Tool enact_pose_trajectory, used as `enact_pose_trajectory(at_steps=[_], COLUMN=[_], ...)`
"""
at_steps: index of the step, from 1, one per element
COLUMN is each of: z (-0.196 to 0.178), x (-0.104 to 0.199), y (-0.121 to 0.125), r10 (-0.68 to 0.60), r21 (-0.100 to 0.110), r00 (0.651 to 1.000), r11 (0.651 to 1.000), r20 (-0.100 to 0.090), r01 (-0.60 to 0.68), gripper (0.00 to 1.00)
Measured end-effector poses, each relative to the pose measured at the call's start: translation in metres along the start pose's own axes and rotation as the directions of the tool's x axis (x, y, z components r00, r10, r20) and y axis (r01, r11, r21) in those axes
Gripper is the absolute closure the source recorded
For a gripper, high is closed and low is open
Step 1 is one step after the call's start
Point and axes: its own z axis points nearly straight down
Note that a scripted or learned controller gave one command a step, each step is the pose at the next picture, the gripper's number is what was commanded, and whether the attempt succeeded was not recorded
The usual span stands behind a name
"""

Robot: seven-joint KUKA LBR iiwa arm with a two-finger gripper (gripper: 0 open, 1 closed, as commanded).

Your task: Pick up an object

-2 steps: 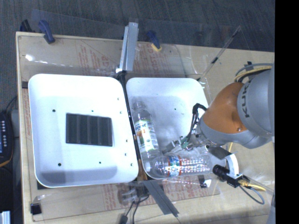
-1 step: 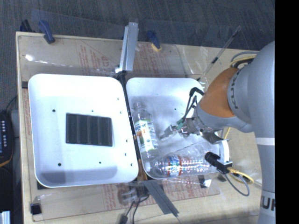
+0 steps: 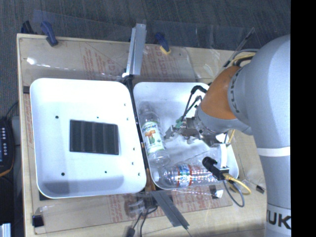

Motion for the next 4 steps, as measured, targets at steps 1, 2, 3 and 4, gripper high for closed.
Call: enact_pose_trajectory(at_steps=[1,2,3,4], z=[-0.081,-0.045,-0.03,0.003], x=[-0.012,0.023,-0.037,-0.034], y=[0.02,-0.006,-0.05,-0.055], r10=[-0.062,-0.159,-0.181,-0.277], r21=[0.002,-0.015,0.002,-0.003], r00=[0.998,0.987,0.984,0.961], r11=[0.998,0.987,0.984,0.961], r20=[-0.006,0.006,-0.007,-0.006], r01=[0.062,0.159,0.181,0.277], gripper=[0.0,0.0,0.0,0.0])
